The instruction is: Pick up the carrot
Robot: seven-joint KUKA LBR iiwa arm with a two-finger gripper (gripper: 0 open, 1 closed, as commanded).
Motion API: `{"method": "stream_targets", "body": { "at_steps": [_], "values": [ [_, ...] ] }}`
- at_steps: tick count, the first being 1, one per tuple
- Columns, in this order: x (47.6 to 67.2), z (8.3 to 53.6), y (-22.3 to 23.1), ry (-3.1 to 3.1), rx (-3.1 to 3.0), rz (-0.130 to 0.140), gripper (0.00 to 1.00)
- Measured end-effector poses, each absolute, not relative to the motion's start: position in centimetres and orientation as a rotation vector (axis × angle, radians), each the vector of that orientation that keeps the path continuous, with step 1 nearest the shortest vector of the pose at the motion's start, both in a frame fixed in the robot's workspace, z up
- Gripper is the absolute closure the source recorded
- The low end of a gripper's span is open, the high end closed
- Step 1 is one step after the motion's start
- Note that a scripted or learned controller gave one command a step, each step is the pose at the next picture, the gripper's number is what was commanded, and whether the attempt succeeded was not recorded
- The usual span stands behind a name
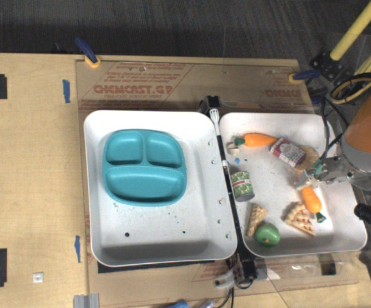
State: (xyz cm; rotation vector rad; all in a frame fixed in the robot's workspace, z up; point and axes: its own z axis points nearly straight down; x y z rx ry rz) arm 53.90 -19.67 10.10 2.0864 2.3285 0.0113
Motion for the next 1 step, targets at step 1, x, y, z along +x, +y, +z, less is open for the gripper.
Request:
{"method": "stream_targets", "body": {
  "at_steps": [1],
  "values": [
    [56.05,14.74,-15.46,2.419,1.996,0.005,1.00]
  ]
}}
